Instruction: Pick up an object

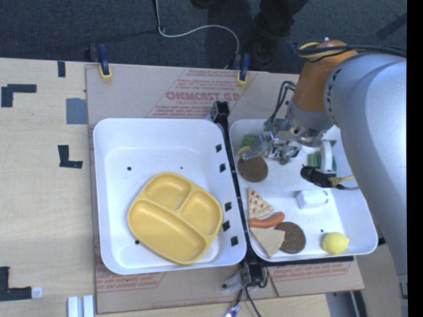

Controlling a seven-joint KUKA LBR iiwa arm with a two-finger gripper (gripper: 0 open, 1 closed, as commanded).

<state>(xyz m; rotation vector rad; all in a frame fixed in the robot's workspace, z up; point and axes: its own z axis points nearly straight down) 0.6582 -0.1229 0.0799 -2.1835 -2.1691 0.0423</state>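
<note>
A light wooden bench [39, 197] is seen from above, marked with a few dark tape pieces and a grey patch near its left side. Over it a sheet of brown cardboard [192, 98] with red printing is laid, held at its far edge by two clamps [102, 61] with blue handles. Beyond the bench a dark carpeted floor [66, 12] is visible, crossed by a thin white cable [198, 32].

Two shallow white bins rest on the cardboard. The left bin [112, 144] holds a yellow divided tray [175, 216], lying tilted toward its near corner. All else is placed relative to the right bin [357, 210]. Along its near wall are a lemon [335, 242], a dark brown disc [292, 236], a pale wedge [266, 242] and a sausage [266, 221]; a pizza slice [258, 205] lies just beyond these, by the left wall. A second brown disc [252, 169] sits farther back on the left, a white block [310, 198] near the middle, and green items [327, 156] toward the far right.

The gripper [281, 147] is lowered over the far-left part of this bin, just beside the second brown disc; whether its grip is wide or narrow cannot be told, and nothing is seen held.
</note>
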